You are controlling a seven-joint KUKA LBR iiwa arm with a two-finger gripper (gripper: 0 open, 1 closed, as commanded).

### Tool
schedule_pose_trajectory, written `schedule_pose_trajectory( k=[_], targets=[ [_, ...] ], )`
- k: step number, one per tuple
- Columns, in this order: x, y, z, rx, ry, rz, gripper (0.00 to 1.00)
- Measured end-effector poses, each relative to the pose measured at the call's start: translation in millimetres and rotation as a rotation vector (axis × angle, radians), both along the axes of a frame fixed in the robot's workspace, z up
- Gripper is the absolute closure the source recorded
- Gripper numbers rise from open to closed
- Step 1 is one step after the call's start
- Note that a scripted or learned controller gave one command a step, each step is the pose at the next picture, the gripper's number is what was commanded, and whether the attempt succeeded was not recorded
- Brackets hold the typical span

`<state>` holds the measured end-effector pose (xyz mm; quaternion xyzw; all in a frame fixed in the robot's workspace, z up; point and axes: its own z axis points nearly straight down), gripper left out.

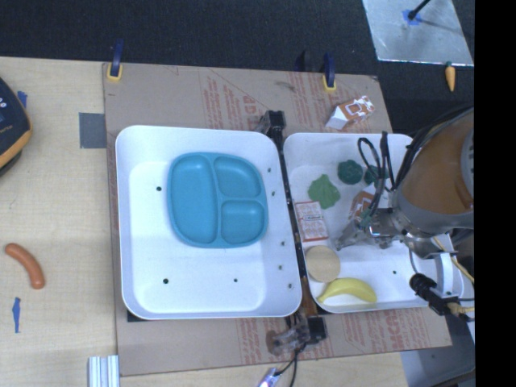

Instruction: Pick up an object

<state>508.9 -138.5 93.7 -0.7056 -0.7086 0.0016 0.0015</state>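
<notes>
On the right side of a wooden counter [56,216], a grey arm with an orange band reaches into the right-hand one of two shallow white bins. Its pincer [355,234] hangs low over the middle of that right bin [403,293], with metal fingers pointing toward the bin's left side; whether they are spread or closed cannot be told from this angle, and nothing can be seen between them.

Several small things lie in the right bin. A light green leafy piece [324,190] sits near the upper left, with a darker green piece [350,171] just beyond it. A small printed card [310,220] lies along the left wall, just beside the pincer. Below it is a round tan disc [322,262], and a yellow banana [348,291] lies near the front wall.

The left bin [145,280] holds a blue divided plate [216,198] with three compartments, well apart from the arm.

Both bins rest on a brown cardboard sheet [201,95]. A small orange-and-white carton [351,113] lies on the cardboard behind the right bin. An orange sausage [26,264] lies on the counter far to the left.
</notes>
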Motion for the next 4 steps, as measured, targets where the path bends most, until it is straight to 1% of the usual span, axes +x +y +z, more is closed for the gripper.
schedule_pose_trajectory(
  k=[1, 2, 3, 4],
  targets=[
    [61.7, 7.7, 1.1, -0.001, -0.002, 0.001, 0.00],
    [121.1, 32.8, -1.5, 0.000, -0.003, -0.001, 0.00],
    [147.6, 34.9, -1.1, 0.001, -0.002, 0.000, 0.00],
    [147.4, 0.3, -1.3, 0.000, -0.003, -0.002, 0.00]
  ],
)
